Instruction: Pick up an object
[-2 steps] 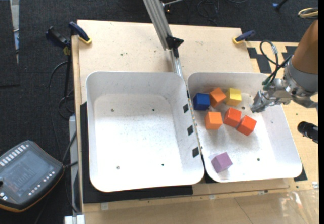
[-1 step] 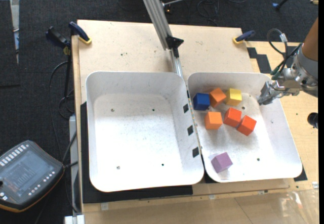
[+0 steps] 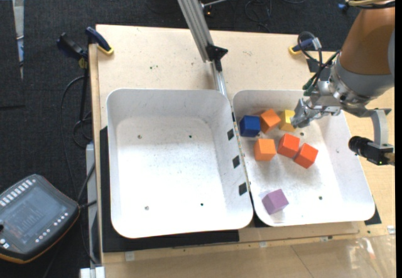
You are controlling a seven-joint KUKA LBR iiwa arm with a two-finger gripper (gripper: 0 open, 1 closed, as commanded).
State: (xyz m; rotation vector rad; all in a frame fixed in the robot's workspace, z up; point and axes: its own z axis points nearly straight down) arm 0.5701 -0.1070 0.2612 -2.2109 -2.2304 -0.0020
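The right bin [image 3: 352,198] holds several small blocks. A blue cube [image 3: 250,125] lies at its upper left, with an orange cube [image 3: 270,120] beside it. A yellow block [image 3: 288,121] sits partly under my gripper [image 3: 300,118], which is low over it at the bin's back. Below these lie an orange cube [image 3: 265,149], a red-orange cube [image 3: 289,144] and another red-orange cube [image 3: 307,155]. A purple cube [image 3: 274,201] rests alone near the front. The arm hides how the gripper meets the yellow block.
The left bin [image 3: 119,145] stands beside the right one, sharing a raised middle wall [image 3: 237,157]. A metal pole [image 3: 191,7] slants down to the bins' back edge. Clamps sit at the bench's back corners. A pendant [image 3: 31,217] lies left of the bench.
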